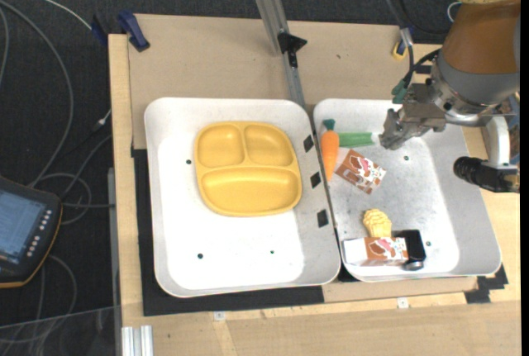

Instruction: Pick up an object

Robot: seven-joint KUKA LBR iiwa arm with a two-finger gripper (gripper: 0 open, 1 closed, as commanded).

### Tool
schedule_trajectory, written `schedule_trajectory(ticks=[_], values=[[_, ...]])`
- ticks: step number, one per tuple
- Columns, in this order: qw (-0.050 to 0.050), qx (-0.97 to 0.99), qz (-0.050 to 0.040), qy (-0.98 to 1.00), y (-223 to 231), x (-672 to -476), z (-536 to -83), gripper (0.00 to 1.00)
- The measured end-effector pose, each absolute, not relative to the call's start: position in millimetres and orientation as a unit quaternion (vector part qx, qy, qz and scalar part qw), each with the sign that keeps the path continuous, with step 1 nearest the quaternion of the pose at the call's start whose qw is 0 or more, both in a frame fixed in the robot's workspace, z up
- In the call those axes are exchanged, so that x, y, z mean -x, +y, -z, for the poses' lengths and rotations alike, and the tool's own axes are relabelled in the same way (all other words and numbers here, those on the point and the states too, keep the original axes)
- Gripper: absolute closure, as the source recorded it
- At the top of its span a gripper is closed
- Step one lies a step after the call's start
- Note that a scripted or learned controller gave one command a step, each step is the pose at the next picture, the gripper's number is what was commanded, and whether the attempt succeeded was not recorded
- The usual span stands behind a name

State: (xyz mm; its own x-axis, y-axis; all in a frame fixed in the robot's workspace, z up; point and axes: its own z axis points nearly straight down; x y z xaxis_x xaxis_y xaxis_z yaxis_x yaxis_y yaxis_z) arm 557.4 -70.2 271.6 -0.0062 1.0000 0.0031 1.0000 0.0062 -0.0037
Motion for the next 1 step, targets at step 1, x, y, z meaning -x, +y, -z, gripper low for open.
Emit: schedule_trajectory(ticks=[1], values=[[0.000, 0.705, 0.0012, -0.709, -22.5, -571.9, -273.6, 1.00]])
